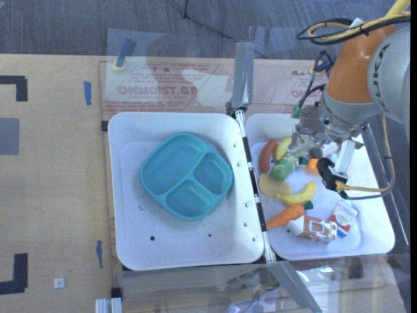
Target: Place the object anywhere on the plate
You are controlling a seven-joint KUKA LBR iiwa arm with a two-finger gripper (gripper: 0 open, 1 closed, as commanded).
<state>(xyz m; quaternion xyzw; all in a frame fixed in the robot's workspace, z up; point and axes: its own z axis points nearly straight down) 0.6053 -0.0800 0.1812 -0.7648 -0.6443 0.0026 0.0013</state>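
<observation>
Two bins sit side by side on the tabletop (52, 194). The left bin (130, 240) holds a divided plate (187, 175) near its centre. The right bin (371, 233) holds a hot dog (266, 155), banana (301, 192), carrot (285, 216) and small carton (318, 228), clustered toward its left.

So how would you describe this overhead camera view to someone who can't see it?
A grey robot arm with an orange band reaches from the right, its gripper low over a pile of toy food in the right white bin, including a yellow banana and an orange carrot. In the left white bin lies a turquoise divided plate.
</observation>
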